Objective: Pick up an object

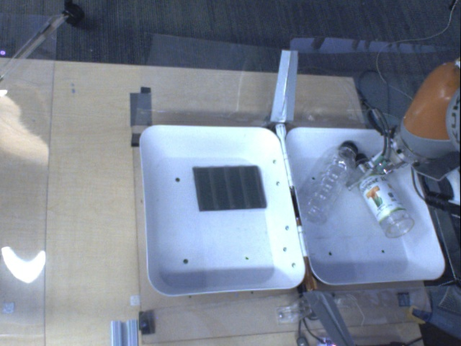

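Note:
A small clear bottle with a white, orange and green label (383, 202) lies on its side in the right bin (360, 262), its neck pointing up-left. My gripper (379, 163) sits at that neck end, low over the bin, with the grey arm and its orange band (432, 114) behind it at the right edge. A larger clear plastic bottle with a dark cap (325, 182) lies slantwise just left of the gripper. A dark ribbed rectangular pad (229, 188) lies flat in the middle of the left bin (155, 215).
A metal bar (283, 85) stands at the back between the two bins. Cables (374, 114) run behind the right bin near the arm. The wooden bench (72, 193) stretches out to the left.

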You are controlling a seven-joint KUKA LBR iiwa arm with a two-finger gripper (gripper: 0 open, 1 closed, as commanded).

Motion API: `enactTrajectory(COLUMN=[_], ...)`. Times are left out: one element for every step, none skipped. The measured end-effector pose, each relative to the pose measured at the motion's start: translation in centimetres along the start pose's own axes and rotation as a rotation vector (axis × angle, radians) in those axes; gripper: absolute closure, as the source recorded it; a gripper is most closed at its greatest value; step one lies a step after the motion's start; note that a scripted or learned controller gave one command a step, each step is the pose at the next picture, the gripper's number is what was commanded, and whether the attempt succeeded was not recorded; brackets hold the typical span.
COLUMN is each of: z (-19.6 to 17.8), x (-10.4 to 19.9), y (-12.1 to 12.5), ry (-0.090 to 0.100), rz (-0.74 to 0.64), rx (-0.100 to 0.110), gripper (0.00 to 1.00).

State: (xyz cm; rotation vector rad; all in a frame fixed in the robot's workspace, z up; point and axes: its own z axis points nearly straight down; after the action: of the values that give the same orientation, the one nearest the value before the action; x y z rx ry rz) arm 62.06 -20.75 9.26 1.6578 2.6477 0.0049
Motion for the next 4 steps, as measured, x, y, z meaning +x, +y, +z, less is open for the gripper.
enactTrajectory(z=[0.4,0.5,0.5,0.6], x=[-2.5,0.1,0.1,-0.4], y=[3.8,0.3,0.3,1.5], ry=[0.016,0.008,0.008,0.008], rz=[-0.029,0.072,0.071,0.155], rx=[0.028,0.006,0.006,0.006], gripper=[0.00,0.00,0.00,0.00])
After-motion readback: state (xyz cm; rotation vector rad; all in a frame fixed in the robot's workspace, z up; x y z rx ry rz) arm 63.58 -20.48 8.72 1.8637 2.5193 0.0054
